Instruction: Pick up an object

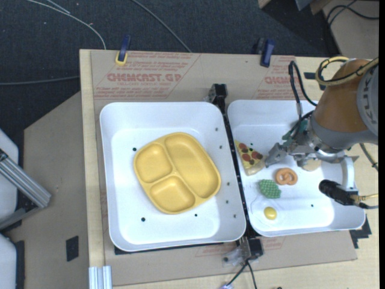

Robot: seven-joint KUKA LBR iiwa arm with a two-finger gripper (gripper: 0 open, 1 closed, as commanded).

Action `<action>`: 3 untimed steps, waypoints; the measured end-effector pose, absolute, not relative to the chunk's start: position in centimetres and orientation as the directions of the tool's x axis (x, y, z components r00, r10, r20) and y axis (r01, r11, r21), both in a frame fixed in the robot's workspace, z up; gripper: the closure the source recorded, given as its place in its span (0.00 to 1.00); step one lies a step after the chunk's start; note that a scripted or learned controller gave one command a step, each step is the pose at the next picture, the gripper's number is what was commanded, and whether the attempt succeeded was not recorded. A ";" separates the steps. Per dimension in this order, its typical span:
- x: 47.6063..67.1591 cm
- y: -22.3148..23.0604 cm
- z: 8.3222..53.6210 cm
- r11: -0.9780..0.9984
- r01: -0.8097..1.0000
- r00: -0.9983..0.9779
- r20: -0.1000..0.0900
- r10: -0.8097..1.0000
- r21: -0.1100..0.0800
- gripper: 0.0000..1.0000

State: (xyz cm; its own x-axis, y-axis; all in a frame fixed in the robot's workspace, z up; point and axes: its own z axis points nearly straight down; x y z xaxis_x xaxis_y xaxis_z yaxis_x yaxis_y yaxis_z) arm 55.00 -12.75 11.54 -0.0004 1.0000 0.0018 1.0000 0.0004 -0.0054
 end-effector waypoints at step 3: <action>55.8 -12.4 14.1 0.001 1.000 -0.001 -0.002 1.000 0.005 1.00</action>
State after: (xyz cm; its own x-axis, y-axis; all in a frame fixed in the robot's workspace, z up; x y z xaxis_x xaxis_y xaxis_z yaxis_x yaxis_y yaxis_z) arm 55.80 -12.36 14.06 -0.0013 1.0000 -0.0017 1.0000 0.0013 0.0048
